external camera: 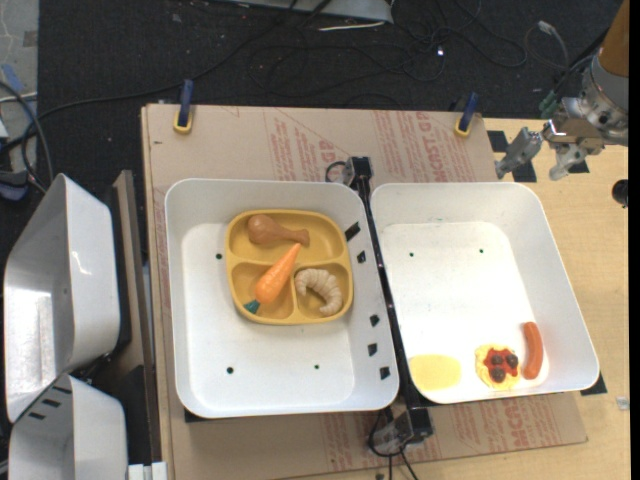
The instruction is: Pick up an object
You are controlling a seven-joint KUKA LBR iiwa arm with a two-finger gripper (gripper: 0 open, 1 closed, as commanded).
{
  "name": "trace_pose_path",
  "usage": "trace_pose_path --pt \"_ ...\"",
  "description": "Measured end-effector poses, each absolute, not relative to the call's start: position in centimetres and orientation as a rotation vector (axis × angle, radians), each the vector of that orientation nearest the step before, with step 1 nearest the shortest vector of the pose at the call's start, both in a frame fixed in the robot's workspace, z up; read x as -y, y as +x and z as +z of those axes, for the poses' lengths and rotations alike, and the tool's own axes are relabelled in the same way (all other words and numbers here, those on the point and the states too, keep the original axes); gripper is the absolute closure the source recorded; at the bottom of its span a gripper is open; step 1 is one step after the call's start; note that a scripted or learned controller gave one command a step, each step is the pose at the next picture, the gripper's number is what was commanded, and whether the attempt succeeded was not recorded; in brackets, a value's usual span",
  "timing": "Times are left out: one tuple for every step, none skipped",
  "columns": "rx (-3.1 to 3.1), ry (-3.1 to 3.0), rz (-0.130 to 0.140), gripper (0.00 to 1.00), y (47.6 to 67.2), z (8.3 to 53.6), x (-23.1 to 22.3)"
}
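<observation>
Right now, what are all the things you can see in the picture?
white bins: two, white, side by side on the bench.
divided plate: one, yellow, left bin.
chicken leg: one, brown, plate's top compartment.
carrot: one, orange, plate's lower left compartment.
shrimp: one, pale cream, plate's lower right compartment.
flat disc: one, yellow, right bin's near edge.
small tart: one, yellow with dark berries, right of the disc.
sausage: one, orange-red, beside the tart.
clamps: two, yellow, bench's far edge.
end effector: one, grey, open, above the right bin's far right corner.

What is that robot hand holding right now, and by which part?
Nothing. The end effector hangs open above the bench's upper right corner, outside the right bin, with only empty space between its fingers.
</observation>
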State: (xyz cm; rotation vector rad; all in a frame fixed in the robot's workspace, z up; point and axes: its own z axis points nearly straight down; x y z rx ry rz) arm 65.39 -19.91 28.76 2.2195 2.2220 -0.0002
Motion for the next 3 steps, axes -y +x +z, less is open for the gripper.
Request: trace_pose_path --pt "-2.227 2.219 -0.004 0.0 65.8 22.5 19.6" --pt "-2.224 2.222 -0.003 0.0 65.1 17.7 18.9" --pt "-2.229 2.217 -0.003 0.0 65.9 11.9 18.4"
